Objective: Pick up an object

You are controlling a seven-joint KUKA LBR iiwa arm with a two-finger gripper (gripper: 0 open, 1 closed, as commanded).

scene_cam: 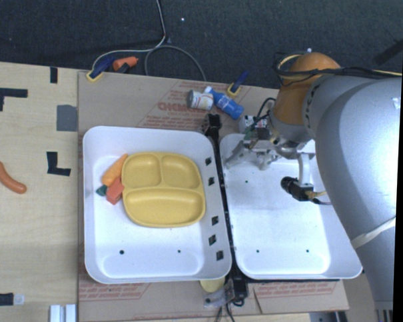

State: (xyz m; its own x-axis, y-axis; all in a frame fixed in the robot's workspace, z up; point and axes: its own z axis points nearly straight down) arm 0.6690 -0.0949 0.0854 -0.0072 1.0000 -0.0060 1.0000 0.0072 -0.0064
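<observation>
The grey arm (362, 144) loomed over the right bin (278, 227), its gripper (255, 149) near that bin's far left corner, finger state impossible to tell. In the left bin (105, 239) lay a yellow divided plate (163, 189), long axis left-right: probably light, stiff plastic, best pinched at the rim

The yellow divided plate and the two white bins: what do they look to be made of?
The yellow divided plate looks like moulded plastic with a matte finish: one uniform colour, rounded compartment ridges, no sharp glare. The left bin and right bin look like thin formed plastic, smooth and slightly glossy, with rounded corners and rolled rims. They could be coated metal; the view cannot settle that.
</observation>
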